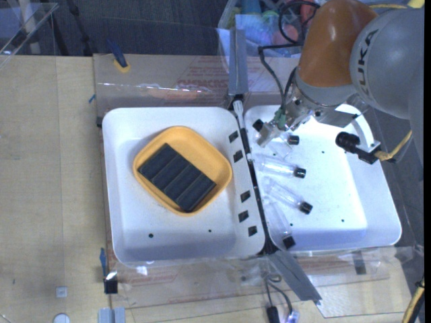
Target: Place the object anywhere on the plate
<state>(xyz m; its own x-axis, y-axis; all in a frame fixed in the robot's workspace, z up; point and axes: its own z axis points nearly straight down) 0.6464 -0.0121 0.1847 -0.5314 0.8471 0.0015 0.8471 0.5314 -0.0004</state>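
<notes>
We see hand [281, 121] low in right bin [377, 207], finger state unclear; clear tubes [283, 171] lie just below-left; yellow plate [149, 155] well left.

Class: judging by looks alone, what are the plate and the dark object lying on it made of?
Plate: probably moulded plastic, matte orange-yellow, with soft rounded edges and uniform colour. Dark object: black and ribbed, with a dull surface, possibly rubber or plastic; the view leaves it open.

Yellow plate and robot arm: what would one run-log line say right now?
gripper: low in right bin | yellow plate: left bin, carries dark ridged block
</notes>
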